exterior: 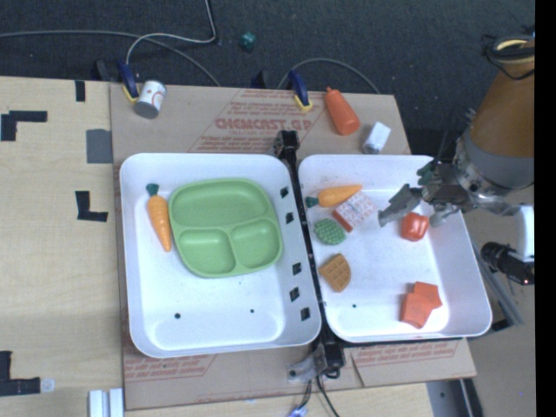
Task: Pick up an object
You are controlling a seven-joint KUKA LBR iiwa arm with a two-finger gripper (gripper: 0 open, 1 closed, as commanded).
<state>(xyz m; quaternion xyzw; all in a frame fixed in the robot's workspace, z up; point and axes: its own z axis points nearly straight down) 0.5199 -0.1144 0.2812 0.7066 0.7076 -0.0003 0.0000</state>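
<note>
Lying along the left bin's (139, 233) left wall: a toy carrot (159, 221), just beside a green divided plate (228, 228). Resting further right, in the right bin (460, 259) near the divider: a second carrot (339, 195), a red-and-white block (352, 211), a green round piece (329, 231) and a brown biscuit-like piece (335, 272). Sitting in the near right corner: an orange block (420, 303). Hovering over the right bin's far right part: the claw (417, 205), spread wide, one dark finger (395, 207) reaching left, directly above a small red object (414, 226), apparently the chosen target and not yet pinched. Looming as the likely risk: fingers closing off-centre on such a small rounded piece, squeezing it sideways across the slick white floor, or grazing it on descent and knocking it toward the wall, leaving the claw shutting on nothing.
</note>
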